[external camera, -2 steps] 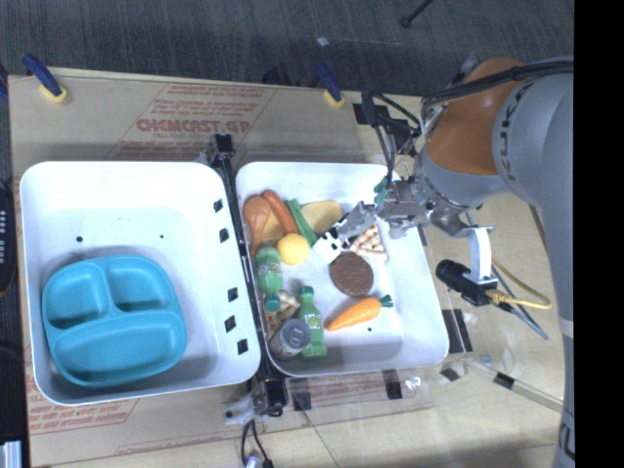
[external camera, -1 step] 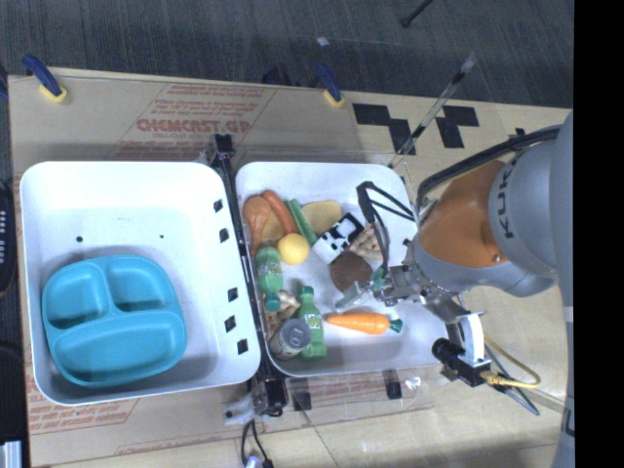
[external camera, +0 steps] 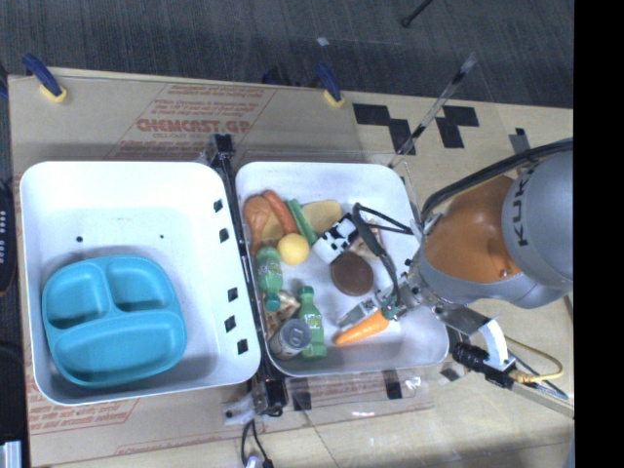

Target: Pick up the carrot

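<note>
I see a brown cardboard-covered worktop (external camera: 322, 427) on dark grey carpet (external camera: 195, 18). The claw (external camera: 390, 305) touches the tapered orange carrot (external camera: 361, 329); I cannot tell its state.

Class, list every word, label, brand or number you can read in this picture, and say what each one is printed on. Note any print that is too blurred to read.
"CHEMCAST GP": red print on the brown protective sheet behind the left bin; the smaller red lines around it are too blurred to read.
"KU": dark letters on the grey arm, cut off at the picture's edge.
Green bottle in the right bin: label too small to read.
</note>
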`<move>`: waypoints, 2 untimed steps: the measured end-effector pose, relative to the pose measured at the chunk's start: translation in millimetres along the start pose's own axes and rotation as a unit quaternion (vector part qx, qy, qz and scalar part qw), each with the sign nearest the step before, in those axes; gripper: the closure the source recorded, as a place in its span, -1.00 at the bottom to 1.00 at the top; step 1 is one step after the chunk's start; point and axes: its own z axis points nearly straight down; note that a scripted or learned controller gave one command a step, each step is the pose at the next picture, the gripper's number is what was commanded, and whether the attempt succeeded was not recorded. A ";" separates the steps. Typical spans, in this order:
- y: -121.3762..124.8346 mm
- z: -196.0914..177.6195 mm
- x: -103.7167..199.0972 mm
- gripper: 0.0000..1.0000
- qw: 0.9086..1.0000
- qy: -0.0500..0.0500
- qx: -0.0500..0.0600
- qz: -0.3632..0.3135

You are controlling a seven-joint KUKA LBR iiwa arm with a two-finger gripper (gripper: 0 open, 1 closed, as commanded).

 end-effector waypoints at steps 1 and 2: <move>1.1 -10.2 -0.8 1.00 1.000 0.000 0.001 -0.005; 2.3 -20.1 -1.3 1.00 1.000 -0.001 0.002 -0.011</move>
